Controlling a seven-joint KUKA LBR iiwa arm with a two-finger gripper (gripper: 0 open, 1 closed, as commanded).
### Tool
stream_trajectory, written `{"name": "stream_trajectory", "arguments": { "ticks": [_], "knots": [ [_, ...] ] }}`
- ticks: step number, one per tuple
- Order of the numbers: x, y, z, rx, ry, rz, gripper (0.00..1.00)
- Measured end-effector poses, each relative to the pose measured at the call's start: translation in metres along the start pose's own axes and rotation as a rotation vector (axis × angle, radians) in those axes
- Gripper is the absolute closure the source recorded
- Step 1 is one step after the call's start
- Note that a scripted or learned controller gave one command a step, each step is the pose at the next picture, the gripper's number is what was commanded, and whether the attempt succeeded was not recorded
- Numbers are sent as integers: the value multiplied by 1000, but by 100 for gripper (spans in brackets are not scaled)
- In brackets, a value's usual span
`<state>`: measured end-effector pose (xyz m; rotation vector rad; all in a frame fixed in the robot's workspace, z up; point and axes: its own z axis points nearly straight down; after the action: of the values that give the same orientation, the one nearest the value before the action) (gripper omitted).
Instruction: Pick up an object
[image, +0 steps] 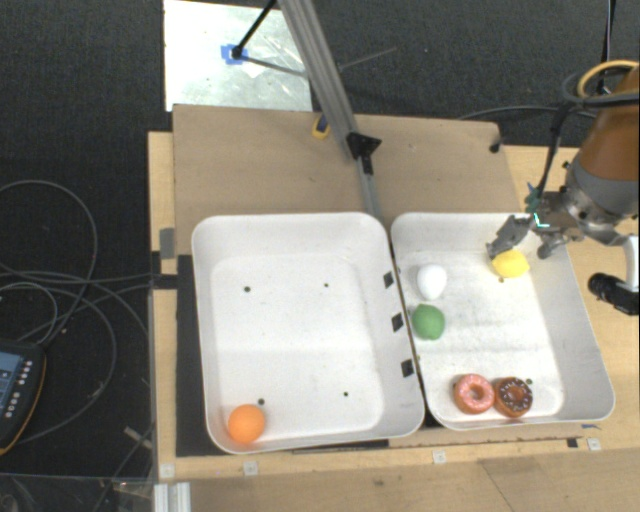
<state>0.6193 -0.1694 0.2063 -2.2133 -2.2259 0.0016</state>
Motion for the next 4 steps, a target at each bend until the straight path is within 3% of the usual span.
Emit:
{"name": "stream_trajectory", "arguments": {
  "ticks": [1, 3, 4],
  "knots": [
    [0, 1, -2, -4, -2, -2, 0],
    [7, 18, 100, 0, 0, -3, 0],
    [8, 19, 116, -2, -1, -3, 0]
  ]
}}
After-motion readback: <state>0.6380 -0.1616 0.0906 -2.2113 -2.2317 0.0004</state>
